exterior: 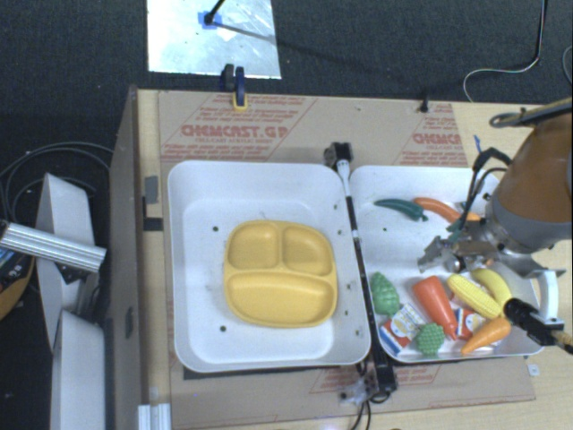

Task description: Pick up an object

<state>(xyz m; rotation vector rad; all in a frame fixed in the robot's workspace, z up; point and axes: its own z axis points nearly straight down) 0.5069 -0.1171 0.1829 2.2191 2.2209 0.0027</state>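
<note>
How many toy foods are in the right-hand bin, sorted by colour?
Orange or red: 3, a carrot with a dark green top, a red-orange one, a carrot
Yellow: 2, corn, banana
Green: 2, and
Total: 7 that I can make out.

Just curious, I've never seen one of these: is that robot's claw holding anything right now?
Gripper: low over the right bin, above the toy food; whether it holds anything cannot be told.

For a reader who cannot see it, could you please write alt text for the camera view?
The arm's hand hovers low over the right bin, beside toy vegetables including an orange carrot and yellow corn. The left bin holds a yellow divided plate.
</note>
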